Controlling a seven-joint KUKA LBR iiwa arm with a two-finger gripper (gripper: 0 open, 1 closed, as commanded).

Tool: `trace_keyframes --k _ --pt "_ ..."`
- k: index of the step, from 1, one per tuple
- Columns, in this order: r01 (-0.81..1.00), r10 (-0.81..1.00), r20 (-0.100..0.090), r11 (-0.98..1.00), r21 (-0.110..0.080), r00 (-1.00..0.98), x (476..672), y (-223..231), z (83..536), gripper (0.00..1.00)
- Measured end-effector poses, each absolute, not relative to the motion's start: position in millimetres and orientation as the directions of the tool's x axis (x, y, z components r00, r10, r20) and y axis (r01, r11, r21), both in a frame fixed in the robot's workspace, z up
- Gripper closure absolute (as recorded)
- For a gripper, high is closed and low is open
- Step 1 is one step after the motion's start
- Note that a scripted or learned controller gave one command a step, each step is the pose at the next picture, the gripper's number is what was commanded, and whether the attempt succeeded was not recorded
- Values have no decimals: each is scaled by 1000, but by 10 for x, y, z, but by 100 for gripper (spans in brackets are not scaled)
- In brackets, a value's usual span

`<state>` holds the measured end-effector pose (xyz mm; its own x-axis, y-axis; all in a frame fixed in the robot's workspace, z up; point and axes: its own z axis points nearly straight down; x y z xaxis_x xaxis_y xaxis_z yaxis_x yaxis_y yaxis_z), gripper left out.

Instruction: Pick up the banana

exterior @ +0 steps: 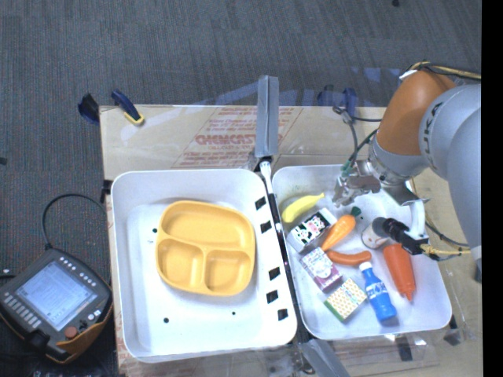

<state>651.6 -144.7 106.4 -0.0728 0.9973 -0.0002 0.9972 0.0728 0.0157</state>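
Bins come first: two shallow white ones side by side on the bench, the left bin (pixel 134 210) holding a yellow divided tray (pixel 206 247) and the right bin (pixel 436 309) holding a scatter of small items. The grey arm (pixel 440 128) with its orange band reaches in from the right over the far part of the right bin.

Next down in size, an orange carrot (pixel 399 272) lies near the bin's right side, a blue bottle (pixel 378 291) just left of it, and a smaller carrot (pixel 339 232) sits near the middle with an orange sausage-shaped piece (pixel 349 257) below it. Small boxes follow: a black-and-white patterned one (pixel 311 228), a pink one (pixel 321 267) and a green-edged one (pixel 345 299).

The banana (pixel 302 207) rests on the bin floor in the far left part of the right bin, close to the divider, touching the patterned box at its near end.

The gripper (pixel 351 191) hangs just right of the banana, apart from it, with nothing visible between its fingers; how wide they stand is too small to tell.

Judging from this, the pick is not yet made: the banana is on the floor, ungrasped, and what remains is closing the sideways gap, descending, clamping and lifting.
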Motion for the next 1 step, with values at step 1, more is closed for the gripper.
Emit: trace_keyframes --k 1 --pt "997 997 0 73 16 -73 6517 -1446 1064 0"
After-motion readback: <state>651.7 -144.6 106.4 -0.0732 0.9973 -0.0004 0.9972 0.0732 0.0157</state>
